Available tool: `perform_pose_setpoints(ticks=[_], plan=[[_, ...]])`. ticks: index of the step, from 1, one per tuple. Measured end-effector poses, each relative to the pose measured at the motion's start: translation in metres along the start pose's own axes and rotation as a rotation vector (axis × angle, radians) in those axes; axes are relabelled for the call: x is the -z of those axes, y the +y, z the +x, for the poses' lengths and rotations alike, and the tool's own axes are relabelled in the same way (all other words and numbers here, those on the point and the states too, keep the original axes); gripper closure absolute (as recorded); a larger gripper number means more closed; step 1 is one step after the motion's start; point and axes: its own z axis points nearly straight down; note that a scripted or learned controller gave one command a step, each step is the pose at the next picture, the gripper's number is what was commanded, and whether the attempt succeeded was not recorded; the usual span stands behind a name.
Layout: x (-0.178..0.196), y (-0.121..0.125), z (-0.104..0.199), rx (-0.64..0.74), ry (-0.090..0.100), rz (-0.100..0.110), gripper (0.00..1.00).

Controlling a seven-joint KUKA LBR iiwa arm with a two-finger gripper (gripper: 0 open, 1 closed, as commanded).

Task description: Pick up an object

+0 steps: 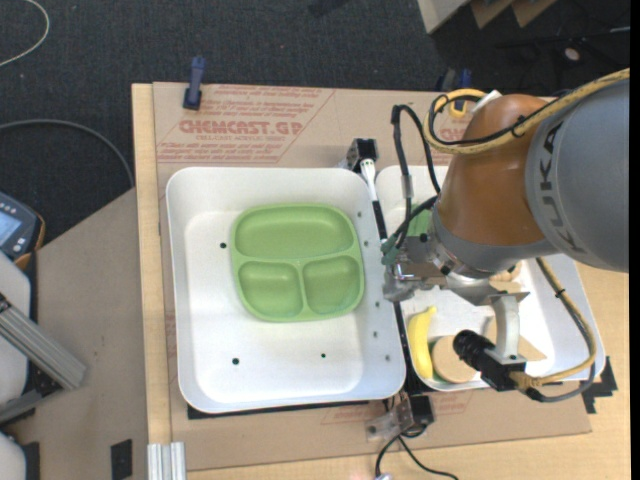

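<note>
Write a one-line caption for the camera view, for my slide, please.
The arm reaches over the right bin, which holds a banana; a green divided plate lies in the left bin.

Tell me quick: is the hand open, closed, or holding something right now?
Hand: cannot be told; it sits low over the right bin, with the wrist blocking the view.
</note>
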Motion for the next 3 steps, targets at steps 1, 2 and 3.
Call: perform_pose_setpoints(ticks=[1,2,3], plan=[[0.142,0.003,0.027,-0.004,0.0,-0.023,1.0],[0.123,0.0,-0.023,-0.016,-0.005,-0.002,1.0],[0.046,-0.002,-0.088,-0.018,-0.007,0.003,1.0]])
